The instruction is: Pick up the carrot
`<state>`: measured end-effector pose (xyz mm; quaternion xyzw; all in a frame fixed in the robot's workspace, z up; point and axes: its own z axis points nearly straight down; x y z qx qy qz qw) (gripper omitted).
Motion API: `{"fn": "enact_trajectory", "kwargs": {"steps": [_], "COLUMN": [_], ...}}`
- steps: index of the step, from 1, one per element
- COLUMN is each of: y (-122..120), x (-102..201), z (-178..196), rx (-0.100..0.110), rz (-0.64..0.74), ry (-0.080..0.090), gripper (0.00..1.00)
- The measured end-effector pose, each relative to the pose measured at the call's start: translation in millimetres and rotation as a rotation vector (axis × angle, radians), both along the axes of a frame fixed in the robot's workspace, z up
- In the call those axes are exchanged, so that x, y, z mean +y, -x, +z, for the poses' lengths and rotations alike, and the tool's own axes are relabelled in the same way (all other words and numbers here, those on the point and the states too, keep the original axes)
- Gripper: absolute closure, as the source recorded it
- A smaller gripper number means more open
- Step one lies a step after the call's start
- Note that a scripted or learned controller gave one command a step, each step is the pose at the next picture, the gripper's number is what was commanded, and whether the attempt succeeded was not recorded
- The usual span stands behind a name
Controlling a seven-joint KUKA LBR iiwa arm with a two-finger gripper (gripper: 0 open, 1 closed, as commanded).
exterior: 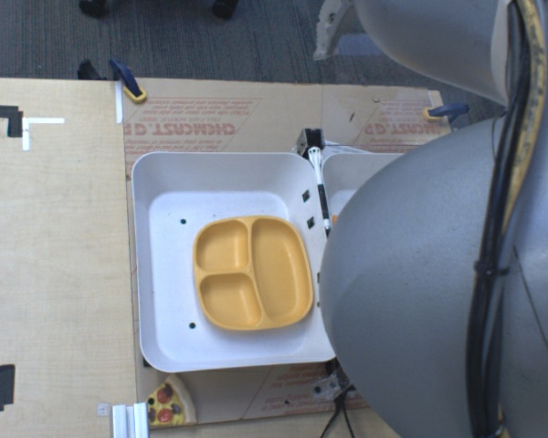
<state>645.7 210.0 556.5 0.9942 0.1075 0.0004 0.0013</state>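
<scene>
Claw state I cannot tell from here: the grey arm [438, 281] covers the right bin [365, 167], where I judge the carrot lies. I read this as the reach step. Left bin [155, 245] holds a yellow divided plate [253, 272]; next comes a confirmed grasp.

A robotics lab: beside the white bin [155, 245], clamped cardboard [256, 121] covers a wooden bench [50, 272]; office-chair casters [96, 3] rest on grey carpet [36, 35] beyond.
</scene>
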Motion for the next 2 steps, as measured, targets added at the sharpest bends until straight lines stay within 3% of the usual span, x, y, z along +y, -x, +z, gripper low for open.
{"fn": "enact_trajectory", "kwargs": {"steps": [1, 2], "y": [-8.3, -6.4], "x": [-23.6, 19.2], "z": [-16.1, -15.6], "rx": [0.005, 0.001], "rz": [-0.019, -0.007], "ry": [-0.003, -0.004], "gripper": [0.0, 0.0]}}
